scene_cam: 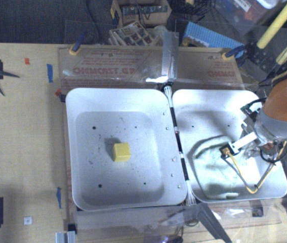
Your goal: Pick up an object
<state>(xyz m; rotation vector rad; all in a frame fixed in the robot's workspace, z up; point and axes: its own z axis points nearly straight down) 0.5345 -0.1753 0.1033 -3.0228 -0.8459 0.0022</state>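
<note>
Desk (22, 135) – pale wood, spans the view from 9 o'clock across the middle. It carries two shallow white bins side by side.

Left bin (82, 99) sits at the centre of the view; right bin (204, 101) is just beside it toward 3 o'clock, rims touching along the middle seam.

Arm (280, 110) comes in from 3 o'clock. Its grey body and orange band are over the right bin's 3 o'clock edge, and the wrist points down into that bin's 4 o'clock part.

Jaws: low over the right bin floor, under the wrist and too cluttered to read. Cannot tell if they are spread or pressed together. Nothing visible between them.

Yellow cube (122, 152) is the only clear pick target. It is small and lies flat on the left bin's floor, near the middle and a touch toward 6 o'clock. Nothing touches it, and it is well apart from the arm, with the seam between them.

Step in hand, judged: pre-grasp, nothing picked yet, task at its start.

Next move likely calls for:
- lifting clear of the right bin's rim
- travelling toward 9 o'clock across the seam
- centring above the cube with the jaws spread wide enough to straddle two opposite faces
- a straight descent – stopping short of the floor – then a close

Risk: a small cube can get nudged aside if the descent is off-centre.
</note>
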